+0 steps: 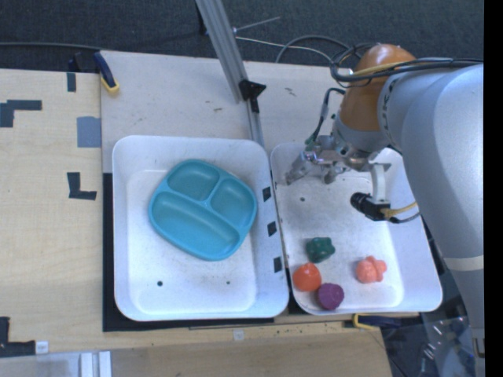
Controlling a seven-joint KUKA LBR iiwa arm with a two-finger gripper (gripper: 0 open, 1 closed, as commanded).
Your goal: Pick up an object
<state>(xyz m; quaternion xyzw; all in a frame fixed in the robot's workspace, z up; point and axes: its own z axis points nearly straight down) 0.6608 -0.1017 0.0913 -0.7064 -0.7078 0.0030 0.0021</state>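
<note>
Tool [314, 169] hangs over the far end of the right bin [416, 289], and I cannot tell its state. Nothing is picked yet: four small toys [320, 249] lie near its front edge.

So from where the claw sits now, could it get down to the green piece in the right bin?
Probably yes. The claw hangs over the right bin's far end, and bare bin floor lies between it and the green piece; its nearest neighbours, orange and purple, sit apart.
</note>
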